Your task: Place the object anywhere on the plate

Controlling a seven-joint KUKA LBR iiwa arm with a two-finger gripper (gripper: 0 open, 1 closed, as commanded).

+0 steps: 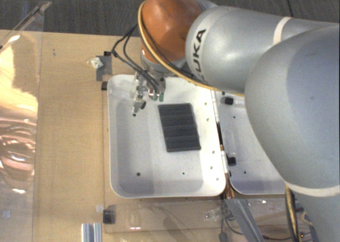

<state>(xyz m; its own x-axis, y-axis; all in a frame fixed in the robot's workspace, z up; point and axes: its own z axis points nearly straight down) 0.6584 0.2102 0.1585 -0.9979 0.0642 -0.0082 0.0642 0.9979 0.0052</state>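
Observation:
A dark grey ribbed rectangular plate (179,127) lies flat in the middle of the left white bin (138,156). My gripper (144,97) hangs low over the bin's far left corner, left of the plate's far end and apart from it. Its tip is small and dark against the white floor. Whether anything is held there is too small to tell. The grey arm with its orange band (167,26) reaches in from the right and covers the area behind the bin.
The right white bin (249,150) sits beside the left one, mostly under the arm. Small dark fittings (230,160) mark the seam between the bins. A black block (109,215) and a metal piece (91,231) lie on the wooden bench at the front left.

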